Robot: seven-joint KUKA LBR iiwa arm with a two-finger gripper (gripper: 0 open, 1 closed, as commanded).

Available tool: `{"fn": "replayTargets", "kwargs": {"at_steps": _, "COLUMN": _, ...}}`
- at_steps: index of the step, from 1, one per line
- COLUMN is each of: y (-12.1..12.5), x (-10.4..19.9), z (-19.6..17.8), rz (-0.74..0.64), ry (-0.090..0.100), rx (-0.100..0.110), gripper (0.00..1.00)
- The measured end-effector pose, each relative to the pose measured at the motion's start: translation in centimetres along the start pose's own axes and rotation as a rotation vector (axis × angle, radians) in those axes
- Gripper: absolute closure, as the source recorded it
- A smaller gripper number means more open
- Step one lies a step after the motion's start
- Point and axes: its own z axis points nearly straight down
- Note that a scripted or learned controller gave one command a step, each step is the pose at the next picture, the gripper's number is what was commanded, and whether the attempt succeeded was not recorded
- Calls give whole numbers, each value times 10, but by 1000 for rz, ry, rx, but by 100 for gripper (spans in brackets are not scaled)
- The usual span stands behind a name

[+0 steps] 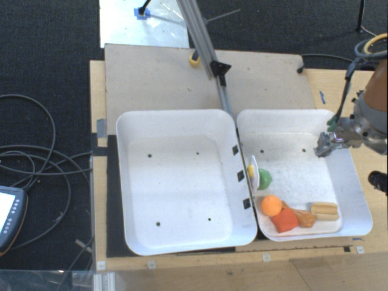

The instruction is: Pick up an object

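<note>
Two white bins sit side by side on the bench; the left bin (176,180) holds nothing to grasp, so the work lies in the right bin (303,135). Its near edge gathers an orange ball (271,205), a red block (285,220), a tan wooden piece (324,210) and a green ball (264,179) against the dividing wall. The gripper (326,145) hangs at the bin's right rim, well apart from them, holding nothing; how wide it stands cannot be told.
</note>
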Motion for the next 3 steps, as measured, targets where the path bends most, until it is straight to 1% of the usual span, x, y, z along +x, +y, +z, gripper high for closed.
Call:
{"fn": "replayTargets", "kwargs": {"at_steps": 1, "y": 24, "x": 51, "z": -8, "rz": -5, "ry": 3, "rx": 1, "gripper": 100}}
{"fn": "replayTargets", "kwargs": {"at_steps": 2, "y": 34, "x": 100, "z": 3, "rz": -5, "ry": 4, "rx": 4, "gripper": 100}}
{"fn": "replayTargets", "kwargs": {"at_steps": 3, "y": 61, "x": 150, "z": 0, "rz": -5, "ry": 4, "rx": 1, "gripper": 100}}
